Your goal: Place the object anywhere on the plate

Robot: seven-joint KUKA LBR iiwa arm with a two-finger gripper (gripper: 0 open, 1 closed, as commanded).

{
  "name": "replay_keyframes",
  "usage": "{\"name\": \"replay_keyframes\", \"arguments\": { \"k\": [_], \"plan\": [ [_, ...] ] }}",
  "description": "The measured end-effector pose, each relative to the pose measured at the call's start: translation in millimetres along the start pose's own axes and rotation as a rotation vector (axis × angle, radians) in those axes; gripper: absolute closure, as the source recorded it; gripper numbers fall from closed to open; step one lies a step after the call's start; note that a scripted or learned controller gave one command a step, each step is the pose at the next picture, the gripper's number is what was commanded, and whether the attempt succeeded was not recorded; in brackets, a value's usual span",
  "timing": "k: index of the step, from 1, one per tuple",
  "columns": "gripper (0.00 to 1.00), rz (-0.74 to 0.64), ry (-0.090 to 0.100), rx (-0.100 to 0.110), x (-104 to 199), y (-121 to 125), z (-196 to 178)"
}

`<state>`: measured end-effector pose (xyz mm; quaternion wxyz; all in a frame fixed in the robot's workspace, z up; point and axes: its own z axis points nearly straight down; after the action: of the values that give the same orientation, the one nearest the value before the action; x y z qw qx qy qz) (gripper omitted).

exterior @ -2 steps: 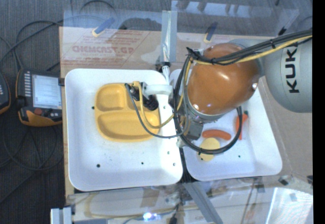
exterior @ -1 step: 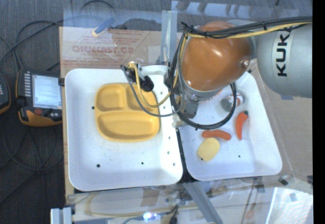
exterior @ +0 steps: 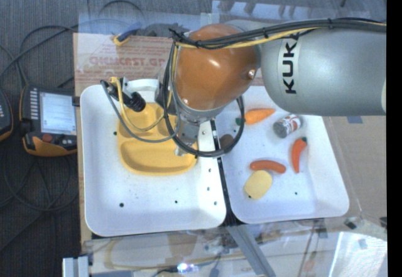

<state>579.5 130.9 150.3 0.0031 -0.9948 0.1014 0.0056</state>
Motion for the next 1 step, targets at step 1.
{"name": "replay_keyframes", "arguments": {
  "k": [1],
  "plan": [
    [1.00, 0.076, 0.002, 0.001, -8.0, 9.7, -30.6]
  ]
}}
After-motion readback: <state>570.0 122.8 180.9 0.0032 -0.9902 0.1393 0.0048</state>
